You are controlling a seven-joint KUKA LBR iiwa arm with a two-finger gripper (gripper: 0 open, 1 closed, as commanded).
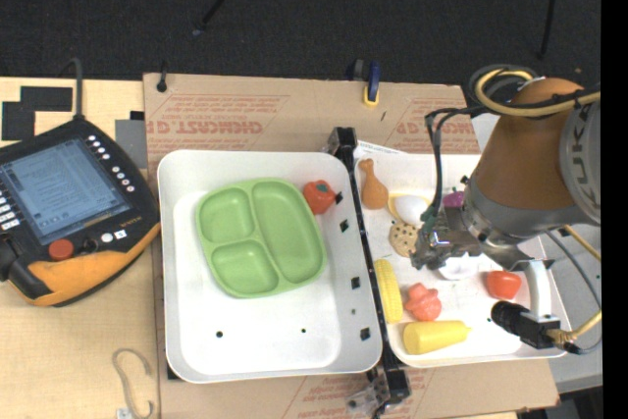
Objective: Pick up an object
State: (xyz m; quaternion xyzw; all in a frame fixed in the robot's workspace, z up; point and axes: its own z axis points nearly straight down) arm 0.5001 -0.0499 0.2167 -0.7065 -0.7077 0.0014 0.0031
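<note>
Camera view, sweeping from nine o'clock: a teach pendant with an orange grip lies on the surface, parked well apart from the work. Next comes the left bin, and in it a green divided plate lying flat, with a small red tomato-like toy touching its rim at two o'clock — likely just where it landed. Across the black divider, the right bin is the busy one: a tan drumstick at its eleven o'clock, a white egg-like piece beside it, a speckled cookie just below. Down the left wall lies a corn cob, then a pink lumpy piece and a yellow banana-like piece at six o'clock. The tool hangs low near the bin's centre, just beside the cookie; whether it is wide or narrow, I cannot tell. At three o'clock sits a red piece. My read: the cookie, flat, round and pale brown, is the likeliest target.
</note>
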